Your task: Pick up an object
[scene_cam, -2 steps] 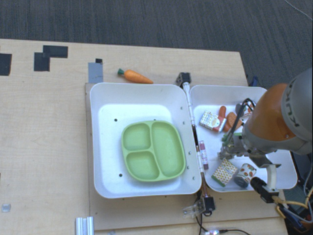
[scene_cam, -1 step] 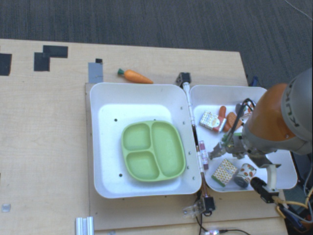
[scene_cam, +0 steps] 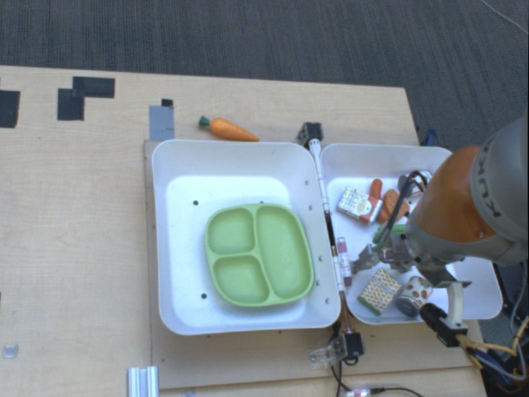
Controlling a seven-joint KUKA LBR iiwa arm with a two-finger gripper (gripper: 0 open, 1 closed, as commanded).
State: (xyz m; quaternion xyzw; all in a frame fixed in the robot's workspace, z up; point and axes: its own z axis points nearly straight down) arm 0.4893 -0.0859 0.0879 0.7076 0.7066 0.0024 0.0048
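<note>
While the hand point(scene_cam: 376, 255) hangs low in the right bin point(scene_cam: 351, 160), a patterned packet point(scene_cam: 380, 289) lies just below it — not gripped. Whether it is open or closed cannot be told.

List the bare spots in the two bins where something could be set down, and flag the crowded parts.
Free: left bin floor around the green divided tray, widest along its top and left walls. Crowded: right bin, with small packets, a patterned packet and the arm over it.

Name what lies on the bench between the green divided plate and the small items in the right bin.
In the camera view, between the green plate and the small items lie the two bins' adjoining white rims, and a thin pen-like object lying along them.
</note>
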